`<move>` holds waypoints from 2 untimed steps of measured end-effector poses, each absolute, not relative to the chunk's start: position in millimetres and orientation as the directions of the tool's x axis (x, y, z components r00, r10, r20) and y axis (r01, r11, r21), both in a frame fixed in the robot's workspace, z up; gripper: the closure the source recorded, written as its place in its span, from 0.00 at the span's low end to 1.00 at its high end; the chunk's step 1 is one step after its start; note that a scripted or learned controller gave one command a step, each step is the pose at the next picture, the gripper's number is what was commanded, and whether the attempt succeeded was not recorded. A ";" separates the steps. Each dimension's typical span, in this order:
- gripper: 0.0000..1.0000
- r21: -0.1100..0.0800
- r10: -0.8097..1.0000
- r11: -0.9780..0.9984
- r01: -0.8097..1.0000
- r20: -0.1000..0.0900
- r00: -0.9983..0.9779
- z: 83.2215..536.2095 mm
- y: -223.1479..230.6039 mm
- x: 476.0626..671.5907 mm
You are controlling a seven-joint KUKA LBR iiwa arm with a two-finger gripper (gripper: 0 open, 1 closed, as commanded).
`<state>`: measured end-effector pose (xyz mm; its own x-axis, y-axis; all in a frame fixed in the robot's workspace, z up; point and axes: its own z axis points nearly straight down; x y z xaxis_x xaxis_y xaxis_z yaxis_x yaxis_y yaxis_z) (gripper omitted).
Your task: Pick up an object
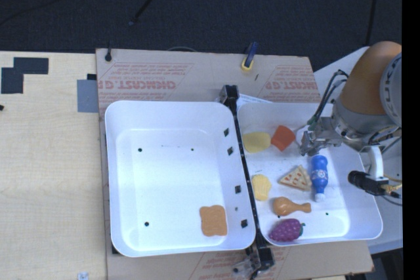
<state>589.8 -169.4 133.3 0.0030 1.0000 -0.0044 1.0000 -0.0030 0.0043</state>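
Crowding the right bin [367, 223] were nearly all the toy foods, which made that side the sensible place for the arm to work: it reached in from the right, and its claw [312, 141] hung low over the bin's upper middle. How wide the claw stood could not be told, since its tip was small and tangled with cables against the white floor. Nothing could be seen gripped in it.

Just below the claw lay a blue bottle [319, 175], stretched lengthwise toward the near wall, its top end close under the tip; it looked the likeliest target, being nearest and slim enough to pinch across its width. A red block [283, 138] sat just to the claw's left, with a pale yellow piece [256, 141] beside that. Touching or nearly touching the bottle's left flank was a pizza slice [296, 178], which could get nudged if the claw came down off line.

Farther forward lay a yellow chip-like piece [261, 187], a drumstick [291, 206] and a bunch of purple grapes [286, 230] near the front wall.

The left bin [125, 141] held a single orange toast slice [213, 220] near its front right corner, well apart from the claw. Both bins rested on a cardboard-covered surface [164, 79].
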 end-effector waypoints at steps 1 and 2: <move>1.00 0.027 1.000 -0.002 1.000 -0.012 0.003 95.6 -144.9 531.3; 1.00 0.011 1.000 0.007 1.000 0.002 -0.007 162.2 -85.5 611.4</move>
